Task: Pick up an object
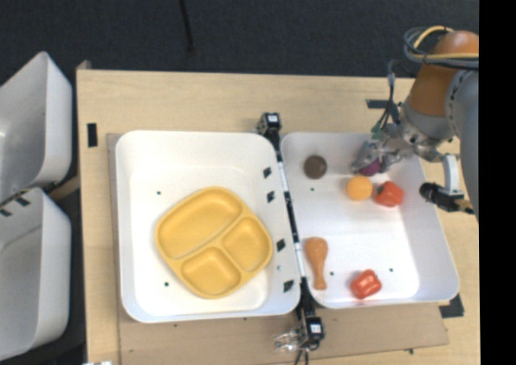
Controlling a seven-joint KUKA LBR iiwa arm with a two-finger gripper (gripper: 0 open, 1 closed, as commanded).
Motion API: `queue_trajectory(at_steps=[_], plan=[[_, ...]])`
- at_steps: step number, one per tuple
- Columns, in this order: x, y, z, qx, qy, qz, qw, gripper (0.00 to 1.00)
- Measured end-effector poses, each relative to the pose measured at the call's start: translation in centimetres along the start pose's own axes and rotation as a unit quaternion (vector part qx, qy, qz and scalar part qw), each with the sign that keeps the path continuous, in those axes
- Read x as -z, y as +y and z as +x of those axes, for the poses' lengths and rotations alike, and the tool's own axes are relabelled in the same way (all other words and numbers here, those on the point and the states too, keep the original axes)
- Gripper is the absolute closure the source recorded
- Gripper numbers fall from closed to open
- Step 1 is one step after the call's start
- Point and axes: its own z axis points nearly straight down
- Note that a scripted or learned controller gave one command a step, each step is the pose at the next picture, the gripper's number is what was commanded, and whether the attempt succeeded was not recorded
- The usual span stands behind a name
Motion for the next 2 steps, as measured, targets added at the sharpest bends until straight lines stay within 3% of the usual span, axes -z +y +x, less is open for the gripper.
queue_trajectory(at_steps=[1, 2], plan=[[6.2, -0.3, 0.3, -0.001, 0.003, -0.001, 1.0000, 1.00], [8.9, -0.2, 0.2, 0.000, 0.004, 0.000, 1.0000, 1.00]])
